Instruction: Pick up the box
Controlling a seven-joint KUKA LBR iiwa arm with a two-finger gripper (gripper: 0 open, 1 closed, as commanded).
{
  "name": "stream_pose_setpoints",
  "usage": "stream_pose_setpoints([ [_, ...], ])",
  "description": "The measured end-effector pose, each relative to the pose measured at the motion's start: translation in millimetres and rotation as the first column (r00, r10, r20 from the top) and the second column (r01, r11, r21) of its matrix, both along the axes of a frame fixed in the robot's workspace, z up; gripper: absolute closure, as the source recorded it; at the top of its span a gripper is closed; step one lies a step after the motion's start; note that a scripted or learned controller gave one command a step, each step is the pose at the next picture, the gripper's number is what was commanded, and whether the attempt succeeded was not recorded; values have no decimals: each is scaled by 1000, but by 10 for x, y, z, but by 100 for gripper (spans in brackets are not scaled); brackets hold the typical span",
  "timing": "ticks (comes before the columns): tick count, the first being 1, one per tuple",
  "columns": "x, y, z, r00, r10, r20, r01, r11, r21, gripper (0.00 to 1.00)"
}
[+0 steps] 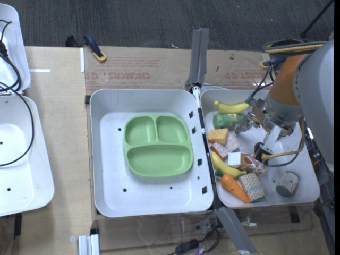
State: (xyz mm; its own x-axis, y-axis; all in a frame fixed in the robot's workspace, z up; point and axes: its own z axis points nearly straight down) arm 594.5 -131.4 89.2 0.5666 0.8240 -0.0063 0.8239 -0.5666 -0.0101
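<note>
A grey and orange arm (289, 84) reaches in from 3 o'clock over the right bin (307, 180). The left bin (106, 158) holds a green divided plate (158, 145). The claw (248, 120) hangs at the right bin's 12 o'clock, beside a banana (231, 108); whether it is open or closed cannot be told. The patterned box (251, 186) lies at the bin's 6 o'clock, touching a carrot (234, 187), well apart from the claw.

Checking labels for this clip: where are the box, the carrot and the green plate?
box (251, 187): camera view, middle of its patterned top.
carrot (232, 187): camera view, mid-body.
green plate (158, 159): camera view, floor of its large compartment.
</note>
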Motion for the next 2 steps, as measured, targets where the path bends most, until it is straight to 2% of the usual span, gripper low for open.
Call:
stream_pose_setpoints([
  [1, -67, -232, 452, 995, -98, 9, 98, 995, -2, 0],
  [2, -722, 112, 46, 1000, -12, 8, 12, 1000, 0, 0],
])
